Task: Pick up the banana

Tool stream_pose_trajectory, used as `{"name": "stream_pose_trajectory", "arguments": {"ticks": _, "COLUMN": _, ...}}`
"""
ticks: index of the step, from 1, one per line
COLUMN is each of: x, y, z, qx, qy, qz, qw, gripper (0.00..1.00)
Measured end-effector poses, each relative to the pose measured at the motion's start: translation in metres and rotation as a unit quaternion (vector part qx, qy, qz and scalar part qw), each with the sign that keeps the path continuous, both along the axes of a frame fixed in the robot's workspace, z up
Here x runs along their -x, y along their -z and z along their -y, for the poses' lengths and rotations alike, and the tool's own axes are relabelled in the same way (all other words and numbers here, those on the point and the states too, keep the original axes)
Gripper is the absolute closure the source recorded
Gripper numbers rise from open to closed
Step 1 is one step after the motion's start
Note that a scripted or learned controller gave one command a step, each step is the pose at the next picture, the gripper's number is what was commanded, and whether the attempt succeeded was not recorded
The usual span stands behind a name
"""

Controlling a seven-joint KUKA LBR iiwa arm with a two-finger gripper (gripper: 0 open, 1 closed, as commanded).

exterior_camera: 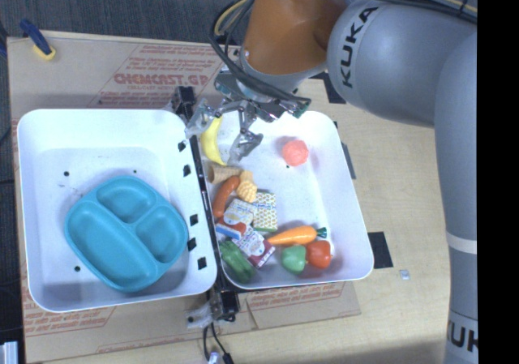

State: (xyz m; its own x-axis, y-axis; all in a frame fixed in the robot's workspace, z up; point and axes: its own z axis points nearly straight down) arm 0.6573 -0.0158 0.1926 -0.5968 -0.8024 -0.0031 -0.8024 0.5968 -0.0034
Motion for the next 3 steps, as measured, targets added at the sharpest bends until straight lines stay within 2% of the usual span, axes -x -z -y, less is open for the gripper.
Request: {"name": "stream_pose_trajectory", "arguments": {"ticks": 3, "x": 0.0001, "y": 0.0, "z": 0.0, "qx": 0.0, "qy": 0.0, "qz": 0.0, "qw": 1.0, "gripper": 0.0}}
